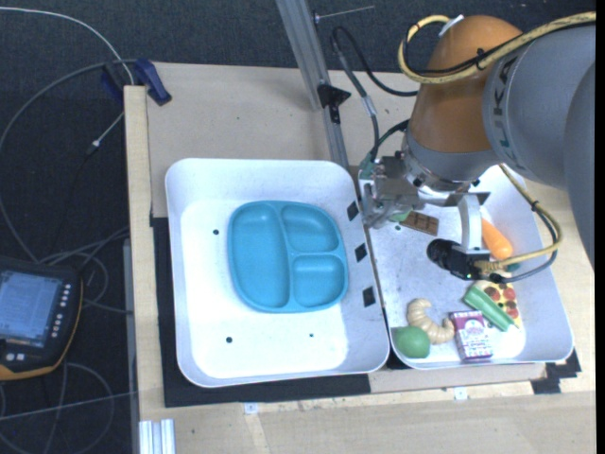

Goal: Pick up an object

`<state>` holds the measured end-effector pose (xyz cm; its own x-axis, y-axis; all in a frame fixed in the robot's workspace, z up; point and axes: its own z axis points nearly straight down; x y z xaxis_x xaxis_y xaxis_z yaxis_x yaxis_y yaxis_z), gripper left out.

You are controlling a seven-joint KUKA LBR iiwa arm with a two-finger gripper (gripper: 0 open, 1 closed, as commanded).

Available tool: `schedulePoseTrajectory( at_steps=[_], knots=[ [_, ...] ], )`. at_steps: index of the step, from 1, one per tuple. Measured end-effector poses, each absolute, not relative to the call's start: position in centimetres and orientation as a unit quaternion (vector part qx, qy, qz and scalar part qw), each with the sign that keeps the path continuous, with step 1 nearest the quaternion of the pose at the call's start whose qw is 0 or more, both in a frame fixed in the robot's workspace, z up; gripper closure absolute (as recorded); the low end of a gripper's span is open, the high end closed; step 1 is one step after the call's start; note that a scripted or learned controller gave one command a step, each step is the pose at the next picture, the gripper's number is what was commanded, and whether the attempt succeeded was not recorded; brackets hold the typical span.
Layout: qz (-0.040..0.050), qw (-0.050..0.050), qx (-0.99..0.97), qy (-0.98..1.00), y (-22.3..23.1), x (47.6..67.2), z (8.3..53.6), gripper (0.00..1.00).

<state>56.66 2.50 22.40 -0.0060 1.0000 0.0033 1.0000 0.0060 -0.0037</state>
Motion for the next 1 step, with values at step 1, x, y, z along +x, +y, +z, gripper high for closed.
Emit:
schedulePoseTrajectory(
  at_steps=[1],
  knots=[
    [-0.0017, 0.000, -0.704, -0.710, 7.90, 56.81, 23.85, 1.00]
  ],
)
